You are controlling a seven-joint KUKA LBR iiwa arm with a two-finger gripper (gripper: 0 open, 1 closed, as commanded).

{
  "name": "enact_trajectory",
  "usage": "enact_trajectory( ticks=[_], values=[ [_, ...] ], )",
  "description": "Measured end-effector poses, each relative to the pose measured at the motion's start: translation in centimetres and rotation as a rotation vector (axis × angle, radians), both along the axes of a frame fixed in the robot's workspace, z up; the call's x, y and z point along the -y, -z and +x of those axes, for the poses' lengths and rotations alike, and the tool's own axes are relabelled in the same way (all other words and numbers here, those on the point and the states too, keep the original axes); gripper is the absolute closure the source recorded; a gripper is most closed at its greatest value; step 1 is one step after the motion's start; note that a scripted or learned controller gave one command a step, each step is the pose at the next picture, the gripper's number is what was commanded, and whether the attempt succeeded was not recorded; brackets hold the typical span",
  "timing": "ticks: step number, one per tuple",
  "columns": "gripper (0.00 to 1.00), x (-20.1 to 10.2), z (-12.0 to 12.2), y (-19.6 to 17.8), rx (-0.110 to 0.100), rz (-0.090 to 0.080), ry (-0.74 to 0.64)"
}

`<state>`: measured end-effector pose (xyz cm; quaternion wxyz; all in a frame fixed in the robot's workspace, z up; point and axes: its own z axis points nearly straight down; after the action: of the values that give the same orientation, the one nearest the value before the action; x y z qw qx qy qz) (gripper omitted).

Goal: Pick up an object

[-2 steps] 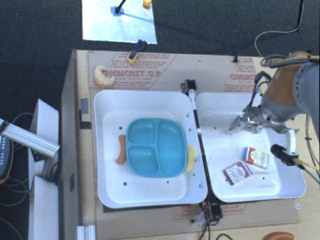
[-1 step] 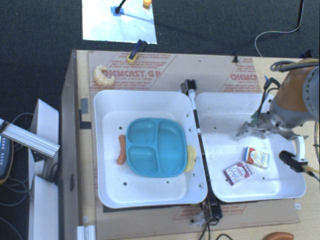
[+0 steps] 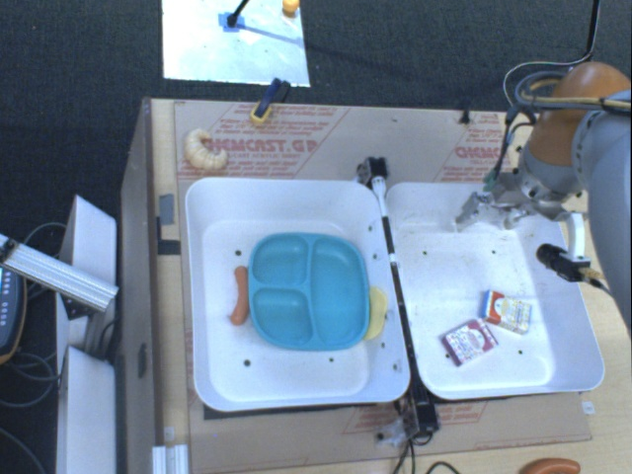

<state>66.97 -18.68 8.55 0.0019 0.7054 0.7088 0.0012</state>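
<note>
We see the gripper (image 3: 472,209) poised above the right bin's (image 3: 434,363) far edge, before any grasp. Its jaws appear spread and empty, though small here. Next it must descend onto the red packet (image 3: 470,342) or white carton (image 3: 507,311) nearby.

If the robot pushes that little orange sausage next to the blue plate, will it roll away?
Probably a little. The sausage looks round and smooth, so a sideways nudge may roll it. It lies close beside the blue tray, which would likely stop it that way. It looks small and thin, so probably light and easily pinched.
</note>
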Motion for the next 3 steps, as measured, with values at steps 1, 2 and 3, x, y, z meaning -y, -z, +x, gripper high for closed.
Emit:
enact_trajectory(
  ticks=[1,2,3],
  values=[
    [0.00,1.3,0.0,0.0,0.000,-0.001,0.002],
    [0.00,2.0,-5.3,0.1,-0.003,0.000,0.003],
    [0.00,1.9,0.0,0.0,-0.004,0.002,0.001]
  ],
)
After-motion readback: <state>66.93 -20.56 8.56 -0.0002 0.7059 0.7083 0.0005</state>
